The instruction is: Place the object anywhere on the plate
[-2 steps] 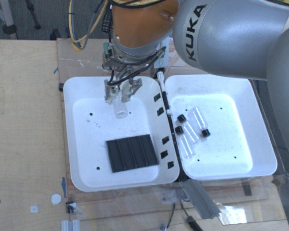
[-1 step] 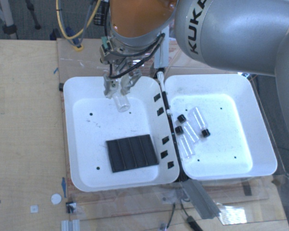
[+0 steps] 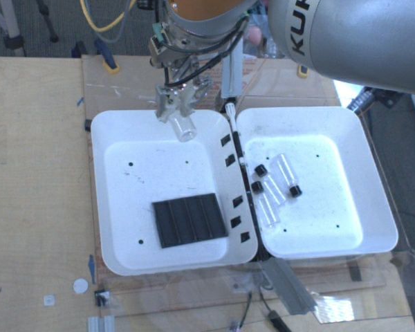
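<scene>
- Two shallow white bins sit side by side: the left bin (image 3: 111, 206) carries a dark ribbed plate (image 3: 189, 219) near its front, and the right bin (image 3: 373, 213) carries several clear vials with black caps (image 3: 277, 182).
- We see the gripper (image 3: 178, 113) over the back edge of the left bin, with a clear vial (image 3: 183, 127) hanging just at its fingertips.
- We read the fingers as pinching that vial near its upper end, though clear plastic against white makes the contact hard to confirm.
- The vial hangs tilted, well apart from the plate and behind it.
- We judge the vial light and stiff but smooth and round, so it will likely slip or swing in a two-finger hold and roll once released.
- A hold across the middle of the barrel, or at the cap, looks safer than one near the end.
- We think the next move calls for carrying it forward over the plate and lowering it close before release, perhaps along the ribs so that it stays put.
</scene>
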Available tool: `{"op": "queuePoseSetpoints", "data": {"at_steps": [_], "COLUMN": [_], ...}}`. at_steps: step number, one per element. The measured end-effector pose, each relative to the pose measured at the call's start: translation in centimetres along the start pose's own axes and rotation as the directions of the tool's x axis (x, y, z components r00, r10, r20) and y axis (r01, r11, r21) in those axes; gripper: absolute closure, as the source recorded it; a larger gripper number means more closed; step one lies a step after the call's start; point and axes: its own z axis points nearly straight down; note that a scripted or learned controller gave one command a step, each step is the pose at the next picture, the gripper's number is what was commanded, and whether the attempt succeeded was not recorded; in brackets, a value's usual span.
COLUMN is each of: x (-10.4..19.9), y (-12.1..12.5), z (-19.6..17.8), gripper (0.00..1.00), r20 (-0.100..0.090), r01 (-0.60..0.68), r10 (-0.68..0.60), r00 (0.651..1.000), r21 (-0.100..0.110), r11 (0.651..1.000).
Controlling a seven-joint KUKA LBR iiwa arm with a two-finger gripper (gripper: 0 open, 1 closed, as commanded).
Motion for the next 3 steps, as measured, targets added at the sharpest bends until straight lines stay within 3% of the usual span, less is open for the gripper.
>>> {"op": "queuePoseSetpoints", "data": {"at_steps": [1, 3], "x": [0.1, 0.0], "y": [0.1, 0.1], "z": [3.5, 5.6], "gripper": [1.00, 1.00], "r20": [0.000, 0.001], "r01": [0.073, 0.281], "r10": [-0.073, -0.281], "r00": [0.997, 0.960], "r21": [-0.007, -0.008], "r11": [0.997, 0.960]}}
